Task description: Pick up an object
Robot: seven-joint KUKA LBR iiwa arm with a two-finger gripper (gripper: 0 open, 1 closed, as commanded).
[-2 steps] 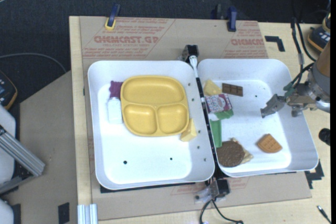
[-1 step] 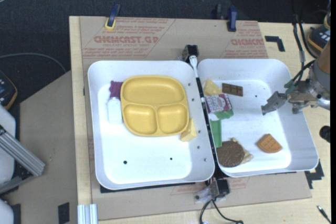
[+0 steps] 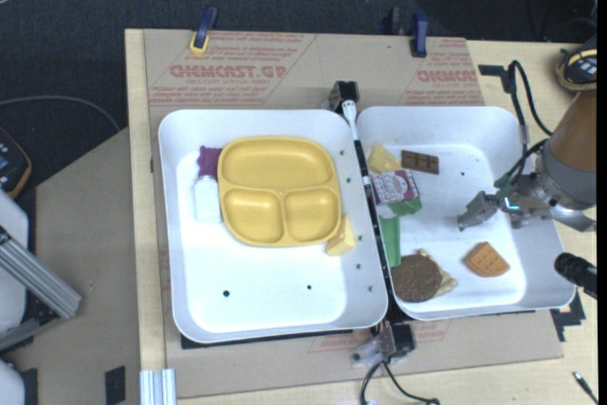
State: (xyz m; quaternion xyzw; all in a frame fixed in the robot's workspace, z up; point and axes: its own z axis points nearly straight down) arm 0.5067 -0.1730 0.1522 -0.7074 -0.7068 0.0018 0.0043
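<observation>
Dark carpet surrounds the bench point(image 3: 285, 62), and we're looking down on brown cardboard sheeting clamped at its far edge, with two white bins side by side. Over in the left bin point(image 3: 256, 299) we've got a yellow divided tray point(image 3: 280, 190), a purple item point(image 3: 208, 160) and a small white bottle point(image 3: 206, 200) tucked against the tray's left side, and a yellow wedge point(image 3: 340, 240) at its near right corner. In the right bin point(image 3: 455, 128) we spot a brown chocolate bar point(image 3: 419, 162) towards the far side, a pink-and-white packet point(image 3: 395, 188) beside the dividing wall with a green piece point(image 3: 391, 240) below it, a round dark cookie point(image 3: 415, 278) at the near edge, and an orange cracker point(image 3: 486, 260) to its right. The gripper point(image 3: 479, 211) hangs over the right bin, just beyond the cracker, reaching in from the right. Nothing sits between its fingers; how far apart they stand we can't make out.
</observation>
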